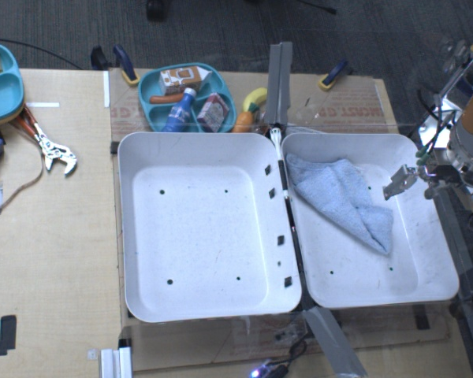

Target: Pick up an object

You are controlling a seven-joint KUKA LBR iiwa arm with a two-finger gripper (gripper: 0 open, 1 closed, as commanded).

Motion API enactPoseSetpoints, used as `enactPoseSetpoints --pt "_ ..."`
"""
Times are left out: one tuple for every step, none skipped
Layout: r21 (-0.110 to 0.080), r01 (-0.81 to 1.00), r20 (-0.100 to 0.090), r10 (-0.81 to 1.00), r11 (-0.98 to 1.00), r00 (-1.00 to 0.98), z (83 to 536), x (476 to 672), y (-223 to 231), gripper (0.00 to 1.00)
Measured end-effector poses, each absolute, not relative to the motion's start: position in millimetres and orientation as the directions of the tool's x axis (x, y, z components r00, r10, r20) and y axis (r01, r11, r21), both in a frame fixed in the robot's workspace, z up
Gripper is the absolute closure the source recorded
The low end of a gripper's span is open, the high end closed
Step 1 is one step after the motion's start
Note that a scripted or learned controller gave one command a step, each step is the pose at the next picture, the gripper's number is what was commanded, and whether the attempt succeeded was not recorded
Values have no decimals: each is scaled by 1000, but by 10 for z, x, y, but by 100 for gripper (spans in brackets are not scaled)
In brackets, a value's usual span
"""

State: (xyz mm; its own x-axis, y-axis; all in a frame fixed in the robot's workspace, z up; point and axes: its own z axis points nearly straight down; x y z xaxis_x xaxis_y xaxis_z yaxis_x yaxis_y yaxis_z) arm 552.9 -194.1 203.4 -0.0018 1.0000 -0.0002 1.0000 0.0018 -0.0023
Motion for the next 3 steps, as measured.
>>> enactPoseSetpoints --pt "-3 985 0 985 -173 173 1924 5299 -2016 0" --pt "-2 996 4 996 84 -84 917 5062 -2107 0" --pt "-1 995 0 995 96 -96 915 5431 -1335 0"
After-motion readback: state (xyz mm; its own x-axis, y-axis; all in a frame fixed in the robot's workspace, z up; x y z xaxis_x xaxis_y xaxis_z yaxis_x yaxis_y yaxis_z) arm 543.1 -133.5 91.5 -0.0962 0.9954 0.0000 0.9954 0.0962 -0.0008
